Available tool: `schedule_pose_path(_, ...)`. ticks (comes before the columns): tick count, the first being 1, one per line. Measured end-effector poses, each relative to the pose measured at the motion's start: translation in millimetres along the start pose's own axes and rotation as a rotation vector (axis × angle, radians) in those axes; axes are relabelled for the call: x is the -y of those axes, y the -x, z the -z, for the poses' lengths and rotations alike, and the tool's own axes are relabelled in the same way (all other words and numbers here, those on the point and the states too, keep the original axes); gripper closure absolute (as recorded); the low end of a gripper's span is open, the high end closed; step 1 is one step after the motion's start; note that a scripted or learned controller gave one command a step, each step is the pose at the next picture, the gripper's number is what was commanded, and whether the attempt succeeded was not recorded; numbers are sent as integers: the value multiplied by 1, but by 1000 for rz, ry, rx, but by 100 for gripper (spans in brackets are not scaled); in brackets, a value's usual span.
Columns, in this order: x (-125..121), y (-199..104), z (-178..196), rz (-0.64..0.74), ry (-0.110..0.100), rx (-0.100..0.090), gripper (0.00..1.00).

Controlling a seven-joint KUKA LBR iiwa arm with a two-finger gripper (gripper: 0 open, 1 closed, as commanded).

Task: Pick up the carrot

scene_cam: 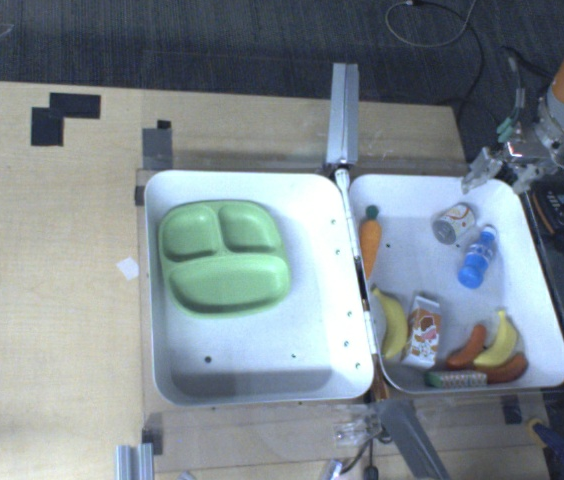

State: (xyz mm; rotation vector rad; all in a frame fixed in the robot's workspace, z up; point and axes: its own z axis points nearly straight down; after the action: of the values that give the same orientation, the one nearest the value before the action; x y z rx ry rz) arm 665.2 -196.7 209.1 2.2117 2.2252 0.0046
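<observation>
Carrot (pixel 370 245) lies against the right bin's (pixel 537 278) left wall, long axis running twelve to six, green top at twelve; the claw (pixel 497 166) hovers over the bin's far right corner, nothing visibly held, its opening impossible to tell; carrot sits toward eight o'clock from it

I see two shallow white bins (pixel 252 383) of smooth, faintly glossy plastic on a pale matt wood-look counter (pixel 52 298). The green divided tray (pixel 224 256) looks like matt plastic, the small orange carrot (pixel 370 243) smooth, and the blue bottle (pixel 476 260) glossy plastic.
</observation>
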Motion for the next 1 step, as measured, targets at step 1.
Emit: schedule_pose_path(1, -5, 4, 37, -333, 2, 1, 0)
